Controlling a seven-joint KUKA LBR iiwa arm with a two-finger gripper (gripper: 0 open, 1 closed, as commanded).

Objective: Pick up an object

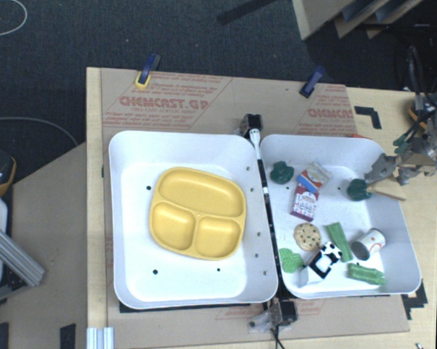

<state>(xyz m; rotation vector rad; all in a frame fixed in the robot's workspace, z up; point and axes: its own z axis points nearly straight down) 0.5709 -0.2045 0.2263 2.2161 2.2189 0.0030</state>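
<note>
Camera view, looking down at a slant, shows you the things to pick lying together in the right bin [397,214], right of centre in the frame. Near its upper left lies a dark green lump [281,172], with a red and white packet [305,198] just beside it toward the right. A second dark green round piece [358,188] sits near the bin's upper right edge, touching a pale wooden stick [388,192]. Lower down you find a cookie [307,236], a green block [339,238], a white cup with a red mark [368,244], a black and white piece [325,260], a green leaf shape [291,261] and a light green bar [364,273] close to the lower right corner.

Your hand [385,169] hangs at the right bin's upper right edge, just above the stick and the second green piece; you cannot tell from this angle whether its fingers are open or closed, and nothing is seen between them.

In the left bin [128,260] a yellow divided tray [198,213] lies flat near the middle. Both bins rest on a cardboard sheet [207,97] covering the desk [79,222], with two clamps along the sheet's upper edge.
</note>
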